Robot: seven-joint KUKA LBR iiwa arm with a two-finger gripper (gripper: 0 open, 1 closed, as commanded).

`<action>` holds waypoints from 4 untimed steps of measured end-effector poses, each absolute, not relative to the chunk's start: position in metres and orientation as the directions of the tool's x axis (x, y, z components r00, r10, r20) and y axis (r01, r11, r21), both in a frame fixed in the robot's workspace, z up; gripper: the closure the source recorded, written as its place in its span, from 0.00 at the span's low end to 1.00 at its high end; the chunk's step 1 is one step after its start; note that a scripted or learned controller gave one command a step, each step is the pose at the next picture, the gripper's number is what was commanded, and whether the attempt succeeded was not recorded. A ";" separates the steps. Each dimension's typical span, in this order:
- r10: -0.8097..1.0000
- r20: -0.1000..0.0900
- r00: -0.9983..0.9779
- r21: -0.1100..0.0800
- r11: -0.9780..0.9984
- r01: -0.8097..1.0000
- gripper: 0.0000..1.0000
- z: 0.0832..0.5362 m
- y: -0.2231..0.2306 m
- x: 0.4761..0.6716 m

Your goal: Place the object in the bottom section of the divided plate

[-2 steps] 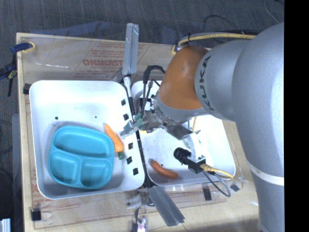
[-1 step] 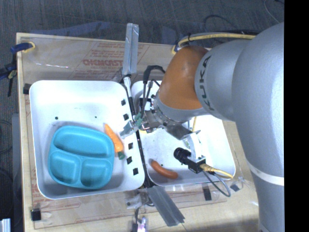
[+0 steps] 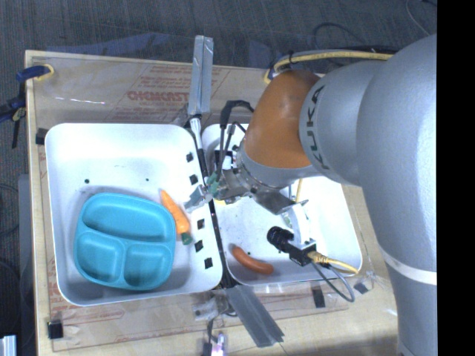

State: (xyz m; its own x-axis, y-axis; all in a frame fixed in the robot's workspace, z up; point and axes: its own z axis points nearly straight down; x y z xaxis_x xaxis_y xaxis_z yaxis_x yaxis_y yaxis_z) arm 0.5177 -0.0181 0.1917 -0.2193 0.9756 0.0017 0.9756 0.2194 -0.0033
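Nearest the camera, at the counter's (image 3: 111, 73) front edge, a grey metal bracket (image 3: 249, 317) juts out below the seam where the two white bins meet. Just above it, in the right bin (image 3: 345, 221), a reddish-brown sausage (image 3: 251, 260) lies flat on the floor near the front wall, tilted a little, with nothing touching it. Beside it to the right, a black cylindrical fitting (image 3: 286, 243) with a yellow cable hangs off the arm's wrist over the same bin.

In the left bin (image 3: 111, 143), the blue divided plate (image 3: 126, 239) sits toward the front left, its two small sections nearer the camera and its one long section farther back. An orange carrot (image 3: 174, 212) with a green end lies on the bin floor just beside the plate's right rim, outside every section, running at a slant toward the dividing wall.

Farther back, the tool (image 3: 211, 186) hangs over the seam between the bins, close above the carrot's far side; the wrist hides its tips, so I cannot tell its state. Behind it, the orange band (image 3: 278, 128) and the grey arm (image 3: 378, 124) rise to the right. A grey upright bar (image 3: 200, 76) stands at the counter's far side.
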 end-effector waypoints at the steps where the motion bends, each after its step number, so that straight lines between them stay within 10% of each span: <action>1: 0.976 0.002 -0.219 -0.003 0.219 0.976 0.00 0.192 -0.018 0.518; 4: 0.976 0.002 -0.219 -0.003 0.219 0.976 0.00 0.192 -0.018 0.518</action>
State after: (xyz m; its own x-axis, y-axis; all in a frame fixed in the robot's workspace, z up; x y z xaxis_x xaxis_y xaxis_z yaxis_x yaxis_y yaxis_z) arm 0.5177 -0.0181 0.1917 -0.2193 0.9756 0.0017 0.9756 0.2193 -0.0033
